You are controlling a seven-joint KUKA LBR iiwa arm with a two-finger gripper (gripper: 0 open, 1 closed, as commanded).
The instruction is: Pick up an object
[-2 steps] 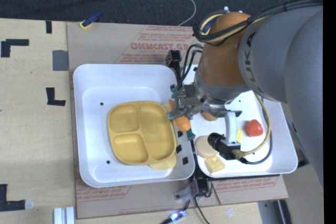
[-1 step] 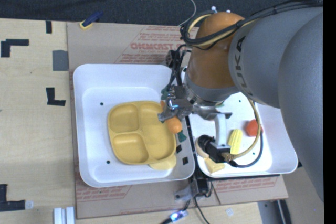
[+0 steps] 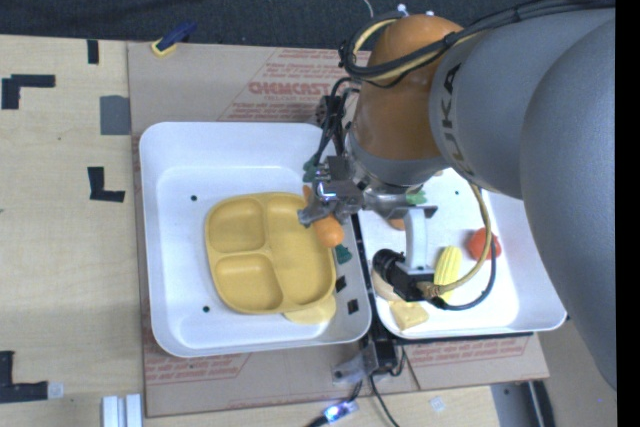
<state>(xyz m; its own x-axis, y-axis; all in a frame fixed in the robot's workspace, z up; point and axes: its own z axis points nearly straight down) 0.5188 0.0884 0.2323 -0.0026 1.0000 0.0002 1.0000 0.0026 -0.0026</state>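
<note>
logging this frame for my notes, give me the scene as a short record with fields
arm: grey KUKA arm with orange band, reaching in from the right over the divide between the bins
gripper: low over the left bin's right edge
left bin: holds a yellow divided plate
orange object: small and round, at the plate's right edge, just under the gripper
right bin: holds a yellow corn cob, a red item, a pale yellow wedge
grasp: not shown

Grey arm (image 3: 540, 105), orange band (image 3: 400, 95), black cables (image 3: 400, 65).
</note>
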